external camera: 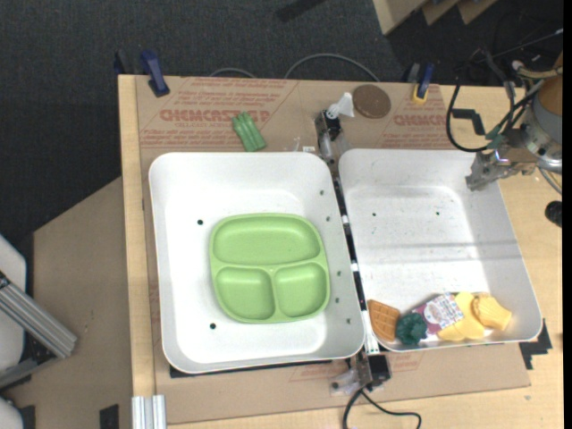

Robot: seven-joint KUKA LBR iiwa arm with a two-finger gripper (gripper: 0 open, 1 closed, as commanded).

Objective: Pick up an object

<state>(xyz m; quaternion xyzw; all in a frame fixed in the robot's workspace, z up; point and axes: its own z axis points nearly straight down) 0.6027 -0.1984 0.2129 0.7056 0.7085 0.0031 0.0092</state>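
Observation:
Several small toy foods lie huddled along the front edge of the right bin: an orange waffle piece, a dark green broccoli, a pink-and-white packet, a yellow piece and an orange-yellow piece. The arm's grey end, with my gripper, hangs over the bin's far right rim. It is well away from the toys, which sit at the opposite, near end of the bin.
A green divided plate lies in the left bin. Behind the bins on the cardboard lie a green object, a brown disc and two blue clamps. Black cables loop at the right.

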